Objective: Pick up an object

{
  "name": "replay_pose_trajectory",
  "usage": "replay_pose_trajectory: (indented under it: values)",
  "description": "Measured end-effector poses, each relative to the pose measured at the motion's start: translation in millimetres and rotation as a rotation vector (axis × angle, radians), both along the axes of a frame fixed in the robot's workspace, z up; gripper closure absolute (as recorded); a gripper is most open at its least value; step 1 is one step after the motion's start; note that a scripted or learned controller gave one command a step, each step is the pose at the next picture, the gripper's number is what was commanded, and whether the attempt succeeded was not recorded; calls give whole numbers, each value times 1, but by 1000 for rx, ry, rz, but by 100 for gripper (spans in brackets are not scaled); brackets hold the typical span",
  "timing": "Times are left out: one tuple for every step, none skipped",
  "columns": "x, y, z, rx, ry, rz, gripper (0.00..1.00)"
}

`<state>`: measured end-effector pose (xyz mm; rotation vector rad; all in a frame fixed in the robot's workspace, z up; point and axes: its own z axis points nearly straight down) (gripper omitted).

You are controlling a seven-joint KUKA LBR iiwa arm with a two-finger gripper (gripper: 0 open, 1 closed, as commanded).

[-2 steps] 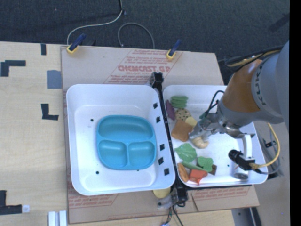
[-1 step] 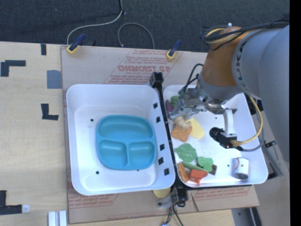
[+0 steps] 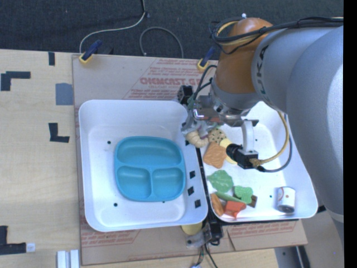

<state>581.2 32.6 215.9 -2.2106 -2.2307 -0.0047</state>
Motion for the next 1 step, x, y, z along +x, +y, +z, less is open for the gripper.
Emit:
replay_pose_trajectory:
  values:
    - [-53,49,-34,-2,9,-4,100]
